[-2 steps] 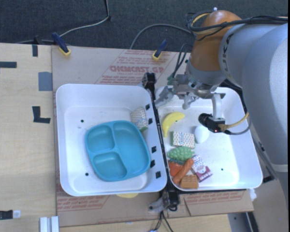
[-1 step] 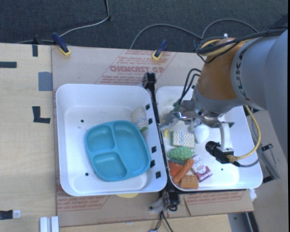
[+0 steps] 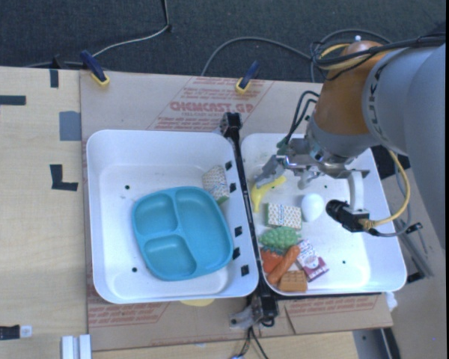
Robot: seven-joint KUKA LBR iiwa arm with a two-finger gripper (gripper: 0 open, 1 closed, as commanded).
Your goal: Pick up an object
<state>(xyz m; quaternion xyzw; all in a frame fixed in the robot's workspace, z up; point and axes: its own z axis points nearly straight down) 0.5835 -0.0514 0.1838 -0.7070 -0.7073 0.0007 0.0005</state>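
Clearly the toys in the right bin [image 3: 389,264] lie crowded, so the gripper [image 3: 275,172] may push the yellow piece [image 3: 263,193] aside or catch the checkered block [image 3: 284,216] beside it. The jaws seem open, just above the yellow piece near the divider, with nothing held between them.

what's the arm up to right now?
The arm's gripper is down in the right bin, at its upper left by a yellow piece, with nothing visibly held. An egg, checkered block, green toy and carrot lie nearby. The left bin holds a blue tray.
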